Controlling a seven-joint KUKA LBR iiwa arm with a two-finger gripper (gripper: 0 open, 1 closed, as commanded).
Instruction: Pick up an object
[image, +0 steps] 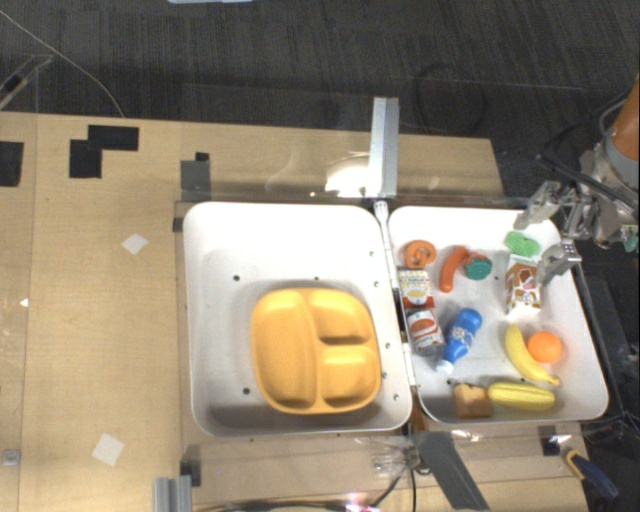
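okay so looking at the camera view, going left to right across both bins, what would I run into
Yellow divided plate → ketchup bottle → blue bottle → small carton → orange → the hand at the right bin's far right corner.

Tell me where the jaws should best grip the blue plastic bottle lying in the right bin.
Probably across the middle of the blue plastic bottle, coming straight down from above. It lies on its side, slanted, its narrow body offering two parallel sides. The red-labelled bottle lies close on one side, so jaws must slip between them.
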